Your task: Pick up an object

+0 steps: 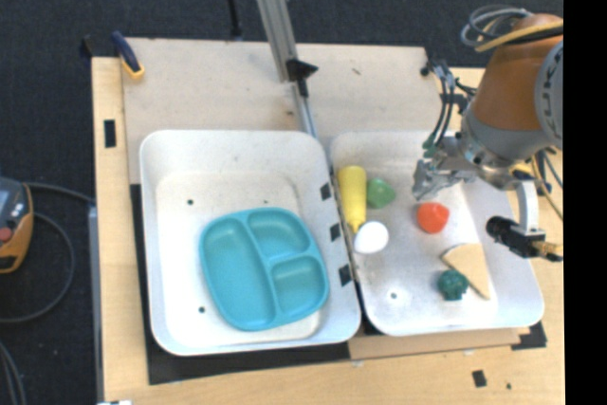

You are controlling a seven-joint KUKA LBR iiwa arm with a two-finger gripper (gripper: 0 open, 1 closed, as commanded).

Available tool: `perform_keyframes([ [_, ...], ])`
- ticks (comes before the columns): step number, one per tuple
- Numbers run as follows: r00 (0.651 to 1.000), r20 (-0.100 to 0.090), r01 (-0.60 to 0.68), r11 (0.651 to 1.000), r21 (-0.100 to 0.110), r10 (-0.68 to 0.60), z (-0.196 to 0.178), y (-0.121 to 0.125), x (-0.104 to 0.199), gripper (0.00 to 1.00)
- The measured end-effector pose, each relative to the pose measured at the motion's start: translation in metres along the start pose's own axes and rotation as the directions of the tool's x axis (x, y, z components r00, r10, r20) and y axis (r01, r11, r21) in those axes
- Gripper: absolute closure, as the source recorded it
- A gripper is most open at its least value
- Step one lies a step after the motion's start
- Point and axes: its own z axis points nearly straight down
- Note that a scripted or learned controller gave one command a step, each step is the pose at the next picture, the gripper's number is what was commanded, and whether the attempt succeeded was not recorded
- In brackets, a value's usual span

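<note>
Since the claw (434, 177) hangs just above and slightly left of the orange-red ball (432, 217), that ball looks like the thing to take, and it lies in the upper middle of the right bin (531, 303), apart from its neighbours. To do the step well, I judge the claw should centre directly over the ball before going down, because a round thing slips sideways if the fingers close off-centre. It should also descend low enough that the fingers pass the ball's widest part, without pressing into the bin floor.

How far the claw stands open I cannot tell: its dark metal parts blur together against the white bin. Nothing shows between them, and it does not appear to touch the ball.

Farther out, a tan wedge (470, 266) and a dark green lump (452, 285) lie touching below the ball, well clear of the approach. A yellow cylinder (352, 195), a green piece (380, 193) and a white ball (370, 237) sit by the bin's left wall. On the table (209, 90), the left bin (161, 156) holds a blue divided tray (265, 267).
</note>
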Motion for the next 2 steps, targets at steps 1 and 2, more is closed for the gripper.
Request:
perform_keyframes([
  [1,1.000,0.001,0.001,1.000,-0.003,-0.001,-0.054,0.002,-0.002,1.00],
  [2,1.000,-0.002,0.004,1.000,0.004,-0.004,-0.046,0.000,0.042,1.00],
])
